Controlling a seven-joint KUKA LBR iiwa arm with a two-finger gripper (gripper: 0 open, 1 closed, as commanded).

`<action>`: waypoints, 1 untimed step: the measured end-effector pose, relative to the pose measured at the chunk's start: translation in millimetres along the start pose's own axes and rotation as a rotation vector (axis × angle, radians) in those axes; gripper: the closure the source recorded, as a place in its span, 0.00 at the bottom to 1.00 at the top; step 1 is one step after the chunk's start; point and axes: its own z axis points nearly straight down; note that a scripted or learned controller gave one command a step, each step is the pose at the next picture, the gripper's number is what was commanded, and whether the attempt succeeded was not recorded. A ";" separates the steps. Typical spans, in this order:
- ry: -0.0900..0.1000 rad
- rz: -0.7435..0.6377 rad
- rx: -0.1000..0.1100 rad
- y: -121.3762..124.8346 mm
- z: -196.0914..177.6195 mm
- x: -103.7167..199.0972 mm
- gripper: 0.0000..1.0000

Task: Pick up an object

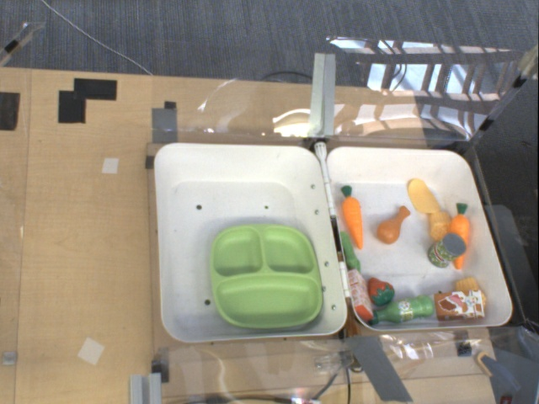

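toys wait in the right bin, arm not yet over them

two shallow white plastic bins sit side by side on the wooden desk (76,251). the left bin (181,175) carries a light green plastic tray with three compartments (266,275), lying toward that bin's near right corner. the right bin (396,162) carries all the small toys: an orange plastic carrot with a green top (351,219) beside the bin's left wall, its long axis running from far to near; an orange toy drumstick (392,225) near the middle; a pale yellow rounded piece (423,196) toward the far right; a second small carrot (460,225) and a little green can with a grey lid (443,250) along the right wall. along the near edge lie a green bottle (404,310) and an orange juice carton (460,305), both stretched left to right, with a red strawberry-like toy (381,292) just beside the bottle.

i cannot tell the tool's state. as the arm enters from the right, the right bin's things lie nearest its reach. the drumstick stands apart from its neighbours and looks the easiest target, while the pieces pressed to the walls would likely leave little room.
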 end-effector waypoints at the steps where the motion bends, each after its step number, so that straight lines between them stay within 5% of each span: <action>1: 0.002 0.006 0.000 -4.1 0.7 9.6 1.00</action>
